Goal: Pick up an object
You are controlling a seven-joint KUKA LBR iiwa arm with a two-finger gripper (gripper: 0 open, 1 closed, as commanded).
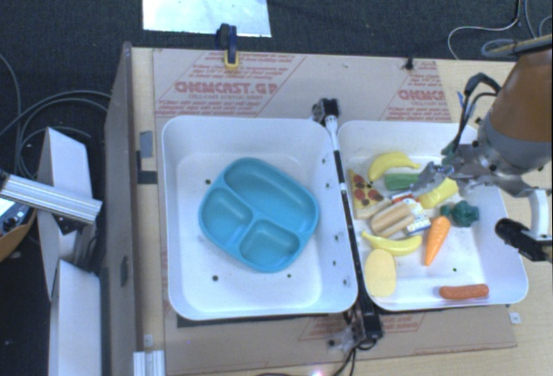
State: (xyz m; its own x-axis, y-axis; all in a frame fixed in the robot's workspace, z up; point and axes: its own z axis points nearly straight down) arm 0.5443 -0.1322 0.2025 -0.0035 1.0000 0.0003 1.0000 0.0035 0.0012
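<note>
The right bin (501, 258) holds several toy foods: a yellow banana (391, 163), a green piece (398, 181), a pizza slice (364, 191), a hot dog (395, 215), a second banana (390, 243), a carrot (436, 239), a green broccoli (463, 213), a pale yellow potato (380, 272) and a red sausage (464, 291). My gripper (432, 178) hangs low over the bin's upper middle, just right of the green piece and above a yellow piece (441, 194). I see nothing lifted in it.
The left bin (186, 193) holds a blue divided plate (257, 214). A divider rail (342, 193) runs between the bins. The arm's orange band (527, 102) sits over the right bin's far right corner. Cables lie right of the bench.
</note>
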